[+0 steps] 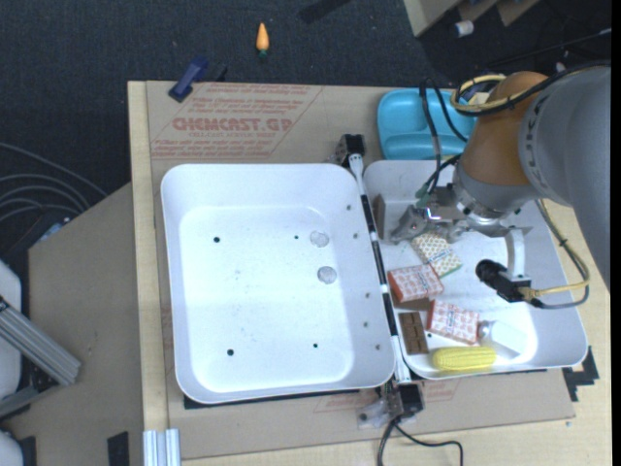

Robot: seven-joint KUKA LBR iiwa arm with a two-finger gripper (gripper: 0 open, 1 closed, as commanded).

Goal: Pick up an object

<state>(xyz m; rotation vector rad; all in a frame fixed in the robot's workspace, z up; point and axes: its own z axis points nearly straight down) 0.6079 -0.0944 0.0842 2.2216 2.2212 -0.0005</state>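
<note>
- Several small things are lying in the right bin (pixel 572 333): a patterned packet (pixel 439 256), a reddish checked packet (pixel 414 282) just below it, another red-and-white packet (pixel 454 322), a brown bar (pixel 411 332) beside the bin's left wall, and a yellow corn cob (pixel 463 359) near the front edge.
- The gripper (pixel 424 216) is hanging over the back left part of this bin, just above the patterned packet; whether it is released or clenched I cannot tell, and nothing is showing in its grasp.
- Judging from this, the arm is reaching toward a target, with no pickup made yet.
- The next move is probably calling for lowering onto one packet without catching its close neighbours.
- The left bin (pixel 194 187) is sitting alongside on the tabletop (pixel 146 153).
</note>
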